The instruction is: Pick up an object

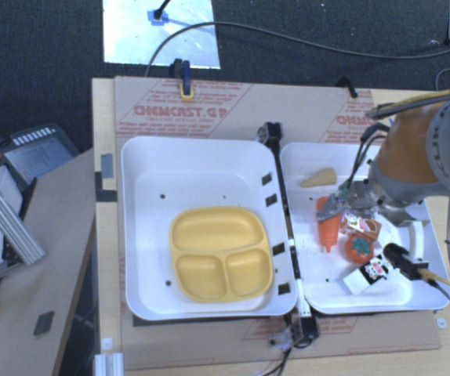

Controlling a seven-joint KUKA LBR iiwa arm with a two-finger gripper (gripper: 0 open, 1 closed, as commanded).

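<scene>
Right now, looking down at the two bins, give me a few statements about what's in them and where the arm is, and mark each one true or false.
1. A yellow divided tray lies in the left bin. True.
2. The yellow divided tray has five compartments. False: it has three, one long and two smaller.
3. The gripper is over the right bin. True.
4. The orange carrot-shaped toy lies in the left bin. False: it is in the right bin, just below the gripper.
5. A tan wedge lies near the right bin's far side. True.
6. The arm reaches over the left bin. False: it stays over the right one.
</scene>
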